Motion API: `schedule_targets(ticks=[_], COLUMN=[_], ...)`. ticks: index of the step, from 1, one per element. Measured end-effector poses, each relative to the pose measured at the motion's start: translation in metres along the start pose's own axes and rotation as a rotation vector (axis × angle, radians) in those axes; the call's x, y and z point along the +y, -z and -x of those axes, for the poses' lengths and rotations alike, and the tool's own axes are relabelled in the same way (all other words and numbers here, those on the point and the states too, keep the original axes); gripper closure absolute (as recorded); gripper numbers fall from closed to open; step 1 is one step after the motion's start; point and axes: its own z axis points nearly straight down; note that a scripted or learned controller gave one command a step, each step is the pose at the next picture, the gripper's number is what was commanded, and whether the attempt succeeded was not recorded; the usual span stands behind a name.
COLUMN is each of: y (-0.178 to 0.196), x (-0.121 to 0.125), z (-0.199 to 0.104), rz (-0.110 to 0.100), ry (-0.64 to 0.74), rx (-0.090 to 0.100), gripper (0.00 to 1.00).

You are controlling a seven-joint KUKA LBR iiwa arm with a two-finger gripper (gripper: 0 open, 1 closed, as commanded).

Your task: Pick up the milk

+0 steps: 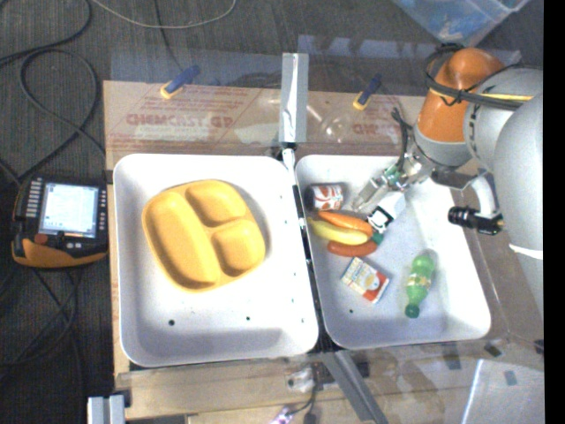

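The near rim of the left bin is seen lowest in the view, and a yellow compartment tray is held in that bin. In the right bin, the milk carton is laid flat near the middle, just below a hot dog and a banana, with a green bottle to its right and a small can near the far left corner. The gripper is positioned over the far part of that bin, well apart from the milk; whether its fingers are open or closed cannot be told.
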Motion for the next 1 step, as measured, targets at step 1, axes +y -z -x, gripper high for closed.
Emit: schedule_targets(ticks=[1], y=[0.0002], x=[-0.0022], z=[0.0011], rz=[-0.005], ry=[0.087], rx=[-0.003], gripper=[0.0])
